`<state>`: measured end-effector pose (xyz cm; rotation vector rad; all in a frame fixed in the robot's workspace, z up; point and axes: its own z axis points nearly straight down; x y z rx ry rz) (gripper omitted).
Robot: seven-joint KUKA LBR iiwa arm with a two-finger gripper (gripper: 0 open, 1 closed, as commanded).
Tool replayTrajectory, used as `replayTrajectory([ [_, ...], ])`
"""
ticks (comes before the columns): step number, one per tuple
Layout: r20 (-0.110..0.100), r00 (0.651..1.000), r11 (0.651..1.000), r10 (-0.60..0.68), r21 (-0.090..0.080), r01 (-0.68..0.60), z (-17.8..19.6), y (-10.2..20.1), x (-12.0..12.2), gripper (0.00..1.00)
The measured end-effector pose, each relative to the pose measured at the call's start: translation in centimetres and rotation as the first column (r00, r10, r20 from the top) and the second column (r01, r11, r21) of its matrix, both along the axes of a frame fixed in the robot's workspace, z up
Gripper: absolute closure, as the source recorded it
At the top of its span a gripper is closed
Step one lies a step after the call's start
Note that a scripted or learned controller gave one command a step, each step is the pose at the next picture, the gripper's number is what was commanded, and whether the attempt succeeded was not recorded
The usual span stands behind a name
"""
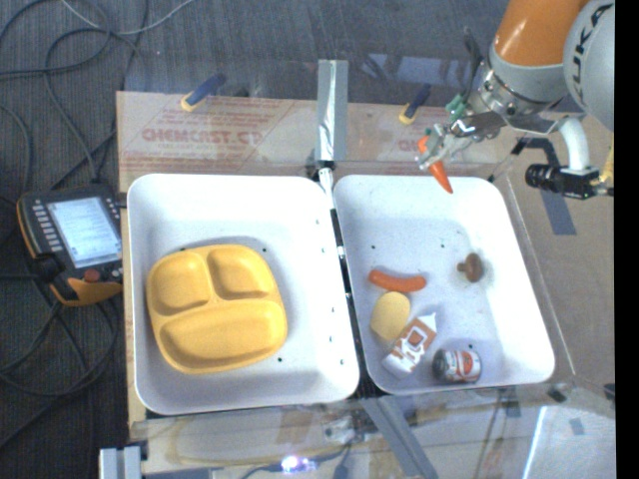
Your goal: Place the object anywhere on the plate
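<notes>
Two shallow white bins sit side by side: the left bin [140,297] across the middle-left of the frame and the right bin [519,267] across the middle-right. In the left bin lies one yellow plastic plate with three compartments [217,307], resting toward the lower left of that bin. The right bin holds five loose things: one orange-red sausage-shaped toy [397,280] near its centre, one pale yellow rounded piece [389,315] just below it, one small white carton with red print [412,345] touching that piece's lower right, one squat red-and-silver can [457,365] lying on its side near the lower edge, and one small brown lump [471,266] well apart toward the right wall. A metal divider strip [330,118] stands between the bins at the top, and a handheld control pendant with a lit screen [75,233] lies at the left of the frame. In the upper right, the grey arm's two-finger claw [439,158] hangs over the right bin's top edge, its fingers closed around one small orange carrot-shaped toy [440,176], whose tip points down toward the bin, well apart from the plate.
</notes>
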<state>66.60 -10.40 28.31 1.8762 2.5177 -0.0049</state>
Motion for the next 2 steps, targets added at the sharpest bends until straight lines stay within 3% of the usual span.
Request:
replayTrajectory([
  [1, -0.001, 0.987, 0.987, 0.158, 0.003, -0.158, -7.6, 8.2, 0.2, 1.00],
  [2, -0.002, 1.000, 1.000, 0.017, 0.004, -0.017, -10.1, 13.8, -2.8, 1.00],
])
